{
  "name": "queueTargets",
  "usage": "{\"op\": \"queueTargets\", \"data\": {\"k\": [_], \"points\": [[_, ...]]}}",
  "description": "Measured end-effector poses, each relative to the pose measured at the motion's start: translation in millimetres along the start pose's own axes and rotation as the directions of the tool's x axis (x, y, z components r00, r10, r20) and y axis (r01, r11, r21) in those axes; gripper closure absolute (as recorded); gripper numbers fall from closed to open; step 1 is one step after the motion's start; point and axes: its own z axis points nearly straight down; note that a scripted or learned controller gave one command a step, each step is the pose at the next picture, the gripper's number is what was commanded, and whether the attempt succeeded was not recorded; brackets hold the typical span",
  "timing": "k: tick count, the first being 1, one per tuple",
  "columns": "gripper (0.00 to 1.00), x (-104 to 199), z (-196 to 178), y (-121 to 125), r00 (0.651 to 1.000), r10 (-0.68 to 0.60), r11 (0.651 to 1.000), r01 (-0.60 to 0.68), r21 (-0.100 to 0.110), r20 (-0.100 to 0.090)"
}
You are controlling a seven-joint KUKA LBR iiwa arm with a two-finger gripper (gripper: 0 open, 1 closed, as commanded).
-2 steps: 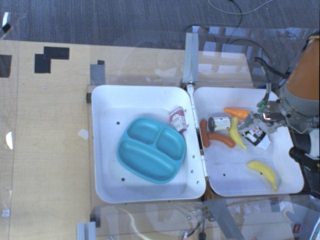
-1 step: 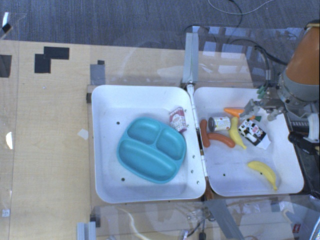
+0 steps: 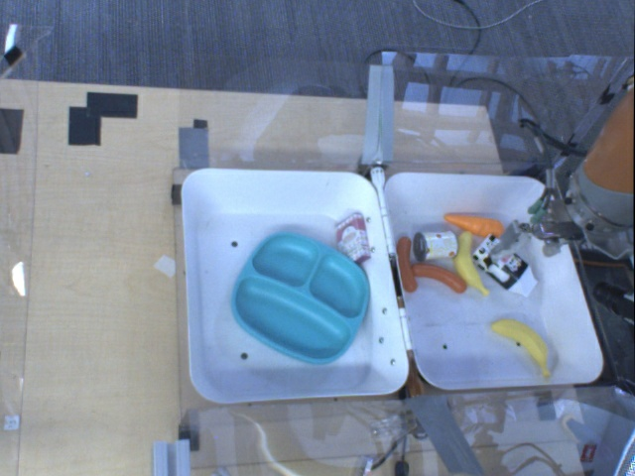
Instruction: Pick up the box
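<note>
One arm is seen reaching in from the right over the right bin (image 3: 585, 365). The box (image 3: 501, 263) lies in that bin, tilted, just left of and below the gripper (image 3: 544, 224). Whether the jaws are released cannot be told.

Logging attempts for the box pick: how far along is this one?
Done: the gripper has reached the right bin, just above the box. In hand: nothing visibly; the box lies on the bin floor beside a banana. Left: grasping and lifting it.
</note>
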Motion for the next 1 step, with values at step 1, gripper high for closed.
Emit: {"op": "queueTargets", "data": {"k": [1], "points": [[0.0,-32.0,60.7,8.7,0.997,-0.08,0.997,0.08,0.0,0.0]]}}
